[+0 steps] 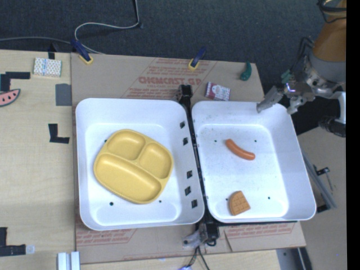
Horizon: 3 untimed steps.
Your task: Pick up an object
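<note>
An orange sausage (pixel 240 149) lies in the middle of the right bin (pixel 292 151). A tan waffle-like piece (pixel 238 203) rests near that bin's front edge. A yellow divided plate (pixel 134 165) sits in the left bin (pixel 90 151). My gripper (pixel 279 100) hangs over the right bin's far right corner, well apart from the sausage, with its two fingers spread and nothing between them.
On the cardboard behind the bins lie a small red-and-white packet (pixel 216 91), a green clip (pixel 246 71) and two blue-and-yellow clamps (pixel 82 50). A cable (pixel 107 25) runs across the dark floor at the back. The bench's left side holds small tags.
</note>
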Motion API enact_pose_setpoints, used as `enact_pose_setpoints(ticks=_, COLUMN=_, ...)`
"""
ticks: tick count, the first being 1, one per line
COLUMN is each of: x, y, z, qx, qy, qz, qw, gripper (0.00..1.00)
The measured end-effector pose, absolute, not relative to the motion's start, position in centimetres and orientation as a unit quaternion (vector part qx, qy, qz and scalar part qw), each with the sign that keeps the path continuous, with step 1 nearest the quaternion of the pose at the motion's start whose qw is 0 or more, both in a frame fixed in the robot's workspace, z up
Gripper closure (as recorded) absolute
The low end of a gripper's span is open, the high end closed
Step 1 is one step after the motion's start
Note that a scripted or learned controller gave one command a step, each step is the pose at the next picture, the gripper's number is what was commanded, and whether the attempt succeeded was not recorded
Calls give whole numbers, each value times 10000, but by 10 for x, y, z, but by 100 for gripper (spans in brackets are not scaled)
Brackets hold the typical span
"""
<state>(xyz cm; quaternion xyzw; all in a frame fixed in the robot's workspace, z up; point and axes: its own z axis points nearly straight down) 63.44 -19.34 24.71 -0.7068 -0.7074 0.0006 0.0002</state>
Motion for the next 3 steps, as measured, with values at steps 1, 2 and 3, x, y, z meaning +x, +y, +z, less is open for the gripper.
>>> enact_pose_setpoints(ticks=1, x=621, y=-162, z=108, qx=-7067, qy=-7075, qz=11, qw=21, gripper=0)
enact_pose_setpoints(ticks=2, x=558, y=-149, z=86, qx=-7071, qy=-7071, qz=-4, qw=-10, gripper=0)
enact_pose_setpoints(ticks=3, x=559, y=-150, z=96, qx=-7071, qy=-7071, qz=-7, qw=-32, gripper=100)
